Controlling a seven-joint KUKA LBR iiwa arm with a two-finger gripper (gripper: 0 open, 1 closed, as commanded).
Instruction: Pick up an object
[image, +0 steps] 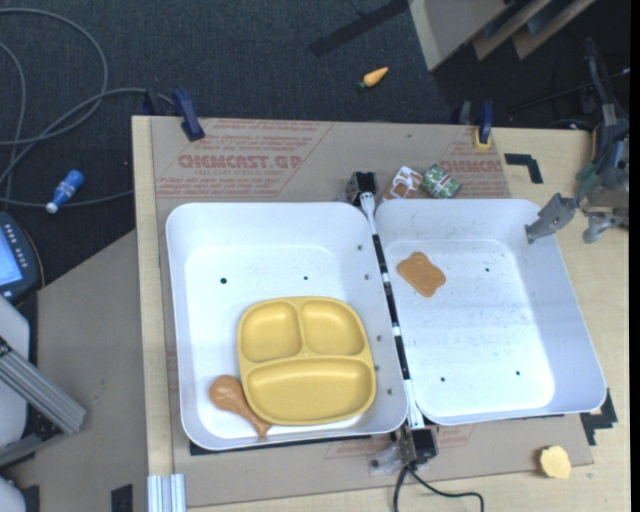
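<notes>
Edges hide a good deal from where I stand. At the right side the jaws (570, 215) hang over the top right corner of the right bin (560, 370), and most of the arm behind them is cut off; what shows is grey metal with two prongs spread apart, nothing between them. They look open, though the far prong blurs into the counter's (150, 300) pale wood.

Two shallow white bins sit side by side on a brown cardboard sheet (250, 155) printed with red lettering. The left bin (200, 250) carries one yellow divided plate (305, 360) with three compartments, lying flat toward its near edge. One tan toy drumstick (236, 400) lies against the plate's lower left corner, its thin end tucked at the rim. The right bin carries one flat brown piece (421, 273), perhaps a toy slice of toast, near its upper left corner, well apart from the jaws.

Behind the bins, on the cardboard, two small crumpled wrappers (425, 182) lie touching, too small to read. Two blue clamps (186, 112) grip the sheet's far edge. One yellow lump (554, 461) rests on the counter at the near right. On the dark floor lie one small orange thing (374, 76) and one blue and white bottle (65, 189).
</notes>
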